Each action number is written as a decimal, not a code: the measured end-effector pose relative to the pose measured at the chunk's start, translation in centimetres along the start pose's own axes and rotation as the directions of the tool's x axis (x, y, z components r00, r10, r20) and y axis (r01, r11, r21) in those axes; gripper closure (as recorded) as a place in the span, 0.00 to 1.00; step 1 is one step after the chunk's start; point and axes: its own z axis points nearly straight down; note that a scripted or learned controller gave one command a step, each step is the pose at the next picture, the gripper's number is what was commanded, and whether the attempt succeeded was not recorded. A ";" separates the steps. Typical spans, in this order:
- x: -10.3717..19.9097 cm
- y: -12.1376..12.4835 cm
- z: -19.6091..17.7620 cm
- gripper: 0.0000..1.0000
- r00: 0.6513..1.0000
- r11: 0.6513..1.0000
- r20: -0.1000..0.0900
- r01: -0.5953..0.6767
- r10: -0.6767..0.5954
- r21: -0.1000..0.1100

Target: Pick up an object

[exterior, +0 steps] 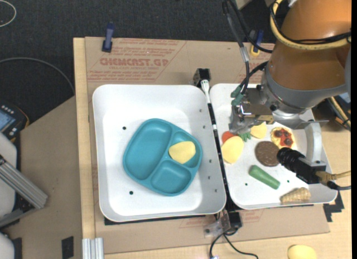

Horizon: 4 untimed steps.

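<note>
End effector point(244, 119) is lowered into the right bin point(318, 196), opening cannot be told; yellow lemon-like object point(232, 149) and red piece point(227, 137) just below it are crowded, so a nudge or double grab is risked.

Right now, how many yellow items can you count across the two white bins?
3. A pale yellow lump lies in the teal divided plate in the left bin; a yellow lemon-shaped piece and a smaller yellow piece lie in the right bin. The arm may hide more.
</note>
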 end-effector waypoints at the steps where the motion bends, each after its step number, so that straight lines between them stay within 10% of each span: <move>1: -0.3 0.1 -1.1 1.00 1.000 1.000 0.001 -0.006 0.006 -0.003; 3: -3.2 -0.1 2.7 1.00 1.000 1.000 0.001 -0.010 0.010 0.005; 4: 1.0 0.0 -1.5 1.00 1.000 1.000 0.001 -0.004 0.004 -0.003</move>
